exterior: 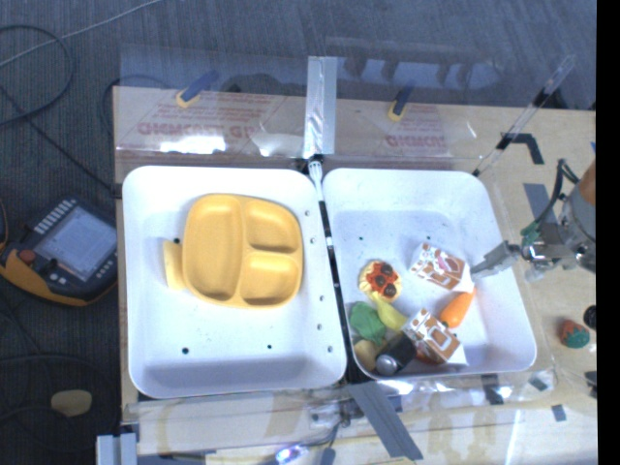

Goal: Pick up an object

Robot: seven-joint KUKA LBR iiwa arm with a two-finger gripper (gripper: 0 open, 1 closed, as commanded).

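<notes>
From above, the counter carries two white bins. The left bin holds a yellow divided tray. The right bin holds a cluster in its near half: a carrot, two small cartons, a yellow toy and a green piece. The pincer reaches over the right bin's right rim, just beside the carrot; whether it is spread or pressed together cannot be told.
</notes>
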